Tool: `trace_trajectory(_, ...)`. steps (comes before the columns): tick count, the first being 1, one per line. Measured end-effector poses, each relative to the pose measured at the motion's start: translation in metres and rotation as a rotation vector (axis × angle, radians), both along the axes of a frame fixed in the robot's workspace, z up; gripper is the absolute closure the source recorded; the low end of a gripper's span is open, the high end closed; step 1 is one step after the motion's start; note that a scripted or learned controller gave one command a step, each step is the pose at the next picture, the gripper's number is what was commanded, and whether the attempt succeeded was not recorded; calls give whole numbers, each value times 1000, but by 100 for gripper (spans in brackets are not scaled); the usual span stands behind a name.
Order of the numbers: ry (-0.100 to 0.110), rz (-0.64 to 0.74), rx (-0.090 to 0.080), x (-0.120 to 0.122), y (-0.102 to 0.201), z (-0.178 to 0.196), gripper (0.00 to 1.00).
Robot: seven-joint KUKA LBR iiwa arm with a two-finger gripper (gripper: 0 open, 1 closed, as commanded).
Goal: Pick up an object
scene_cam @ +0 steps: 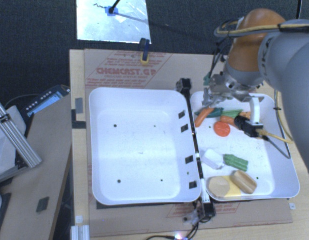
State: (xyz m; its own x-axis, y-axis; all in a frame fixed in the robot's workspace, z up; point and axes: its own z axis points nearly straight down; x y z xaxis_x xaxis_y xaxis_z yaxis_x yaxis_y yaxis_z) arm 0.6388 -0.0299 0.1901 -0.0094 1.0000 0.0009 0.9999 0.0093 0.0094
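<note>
My gripper [210,102] hangs low over the far end of the right bin [279,176], just above an orange carrot [204,117] and a dark green vegetable [225,112]. A red tomato [222,129] lies a little nearer, with another orange piece [229,119] beside it. Further forward lie a white piece [213,158], a green pickle-like piece [236,161], a tan round bun [219,186] and a brown bread roll [244,181]. Nothing shows between the fingers.
The left bin [139,144] lies next to the right one, with a black divider strip [190,134] with clips between them. A cardboard sheet [124,69] lies under both bins. The arm's grey body [289,59] looms over the right bin's far right side.
</note>
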Motion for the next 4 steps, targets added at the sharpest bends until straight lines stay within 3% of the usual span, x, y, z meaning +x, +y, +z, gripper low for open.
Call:
trace_trajectory(1,17,-2,2,-105,44,-6,100)
trace_trajectory(2,-9,3,4,-91,104,143,100)
trace_trajectory(3,25,-8,-2,-157,103,-14,100)
trace_trajectory(4,0,1,3,-91,173,32,100)
